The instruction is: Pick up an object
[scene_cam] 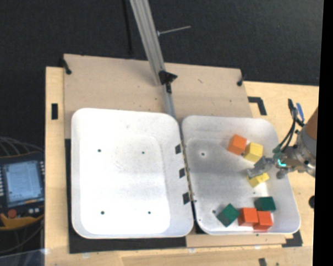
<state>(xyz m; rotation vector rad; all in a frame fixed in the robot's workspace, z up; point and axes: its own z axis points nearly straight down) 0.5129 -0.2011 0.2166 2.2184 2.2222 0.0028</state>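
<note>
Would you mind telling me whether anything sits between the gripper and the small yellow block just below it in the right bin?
Nothing visible does. The gripper hangs right at the small yellow block in the right bin. The nearest neighbours, another yellow block and an orange block, lie up and to the camera's left, off that line.

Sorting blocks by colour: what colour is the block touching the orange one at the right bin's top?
Yellow block, clearest in the camera view.

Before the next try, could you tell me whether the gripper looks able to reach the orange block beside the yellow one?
Probably yes: the orange block lies uncovered, open on its left, with the gripper close by.
</note>
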